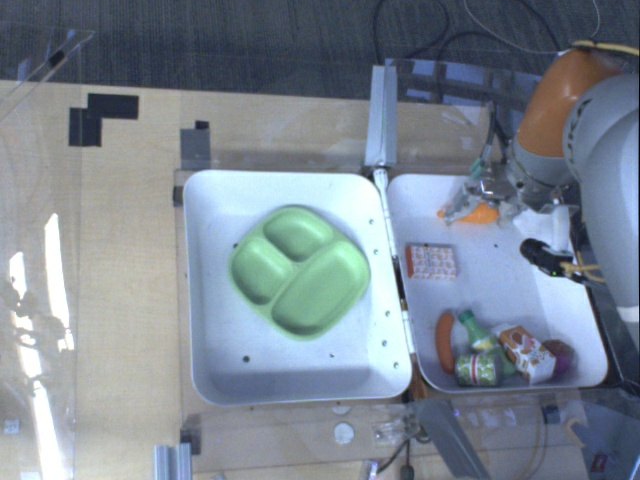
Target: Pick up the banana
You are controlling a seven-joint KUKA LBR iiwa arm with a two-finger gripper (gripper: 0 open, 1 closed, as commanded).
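Observation:
My gripper (468, 202) is low over the far edge of the right bin (500, 298), reaching in from the right. A small orange, elongated thing (483, 214) lies right under it on the bin floor, touching or nearly touching the gripper's tip. Part of that orange thing is hidden by the gripper. Nothing is lifted off the bin floor.
The left bin (215, 358) holds a green divided plate (300, 271). In the right bin lie a small white and red box (432, 261) and, at the near edge, a red-orange sausage shape (444, 337), a green bottle (477, 356), a small carton (525, 353) and a dark purple thing (560, 355).

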